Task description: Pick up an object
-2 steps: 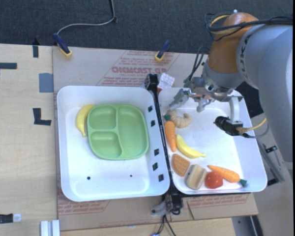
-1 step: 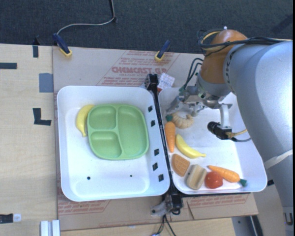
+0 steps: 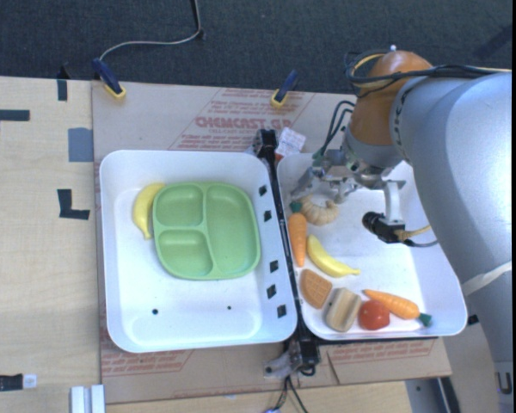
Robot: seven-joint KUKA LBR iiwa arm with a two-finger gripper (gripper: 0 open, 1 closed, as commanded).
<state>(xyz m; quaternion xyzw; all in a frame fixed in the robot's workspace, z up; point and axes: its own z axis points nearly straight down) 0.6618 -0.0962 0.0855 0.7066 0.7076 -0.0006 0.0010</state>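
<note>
My gripper (image 3: 325, 186) is low over the back left part of the right bin (image 3: 434, 275), just above a beige lumpy toy (image 3: 320, 212). The gripper's body hides the toy's top, and I cannot tell whether they touch. Beside it in the same bin lie an orange carrot (image 3: 297, 237) along the left wall and a yellow banana (image 3: 331, 259). Toward the front are an orange bread slice (image 3: 315, 287), a tan loaf (image 3: 341, 310), a red tomato (image 3: 373, 316) and a second carrot (image 3: 396, 303).
The left bin (image 3: 129, 304) holds a green divided plate (image 3: 206, 229) with a yellow banana (image 3: 144, 209) tucked at its left edge. The grey arm (image 3: 464, 162) covers the right bin's back right corner. Black clips (image 3: 273, 269) sit along the divider between the bins.
</note>
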